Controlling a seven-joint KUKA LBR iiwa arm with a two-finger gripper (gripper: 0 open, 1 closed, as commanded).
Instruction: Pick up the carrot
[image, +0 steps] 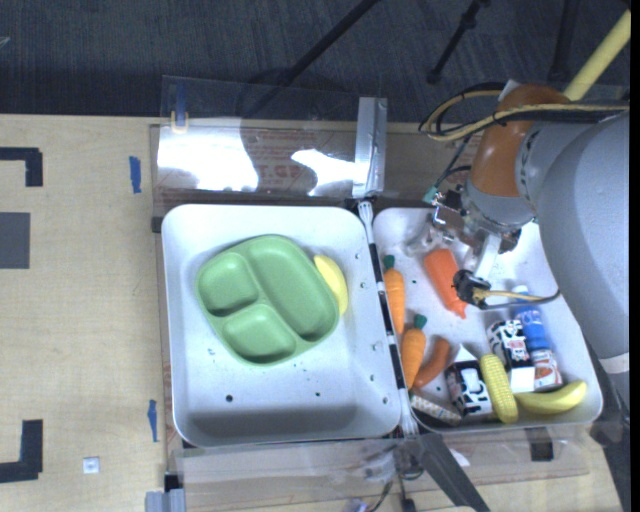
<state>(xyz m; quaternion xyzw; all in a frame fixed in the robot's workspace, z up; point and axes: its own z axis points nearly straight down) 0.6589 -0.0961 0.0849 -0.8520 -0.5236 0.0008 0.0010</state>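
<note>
While the arm reaches in from 3 o'clock, its gripper (462, 262) hangs over the right bin (575, 330), and I cannot tell how the claw stands. Just at 7 o'clock of it lies the carrot (444, 280), tilted, with 3 more carrots (396, 298) by the bin's 9 o'clock wall. At 9 o'clock, the left bin (190, 390) holds a green tray (265, 297).

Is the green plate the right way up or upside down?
Right way up: the green plate shows its three hollow sections facing upward in the left bin.
</note>
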